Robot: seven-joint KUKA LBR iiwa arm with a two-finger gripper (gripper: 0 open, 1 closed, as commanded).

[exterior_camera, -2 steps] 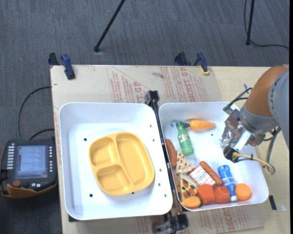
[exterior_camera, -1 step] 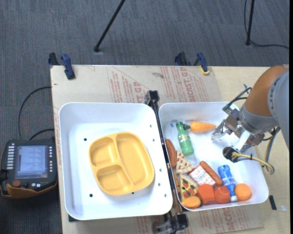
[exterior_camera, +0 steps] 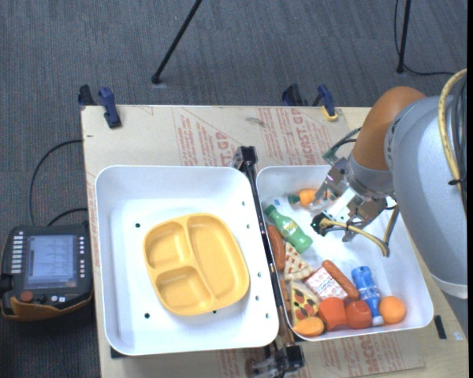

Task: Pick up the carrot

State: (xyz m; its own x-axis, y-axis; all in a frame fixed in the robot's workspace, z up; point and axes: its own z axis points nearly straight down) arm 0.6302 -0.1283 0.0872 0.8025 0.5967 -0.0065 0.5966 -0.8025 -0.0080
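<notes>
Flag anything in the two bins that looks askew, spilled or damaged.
Nothing spilled or broken. The yellow divided plate lies skewed to the walls of the left bin; toy food is jumbled at the near end of the right bin.

The arm (exterior_camera: 426, 172) was cut off at the picture's right side and covered the far right corner and part of the right wall of the right bin (exterior_camera: 406, 270), while the gripper (exterior_camera: 331, 211) hid one end of the carrot (exterior_camera: 306, 198). At the near end of that bin the toy foods (exterior_camera: 331, 294) lay heaped over one another, too small and crowded to name each. The worktop (exterior_camera: 181, 128) was cut off along its near edge at the bottom, and the pendant (exterior_camera: 47, 270) bore a screen too small to read.
</notes>
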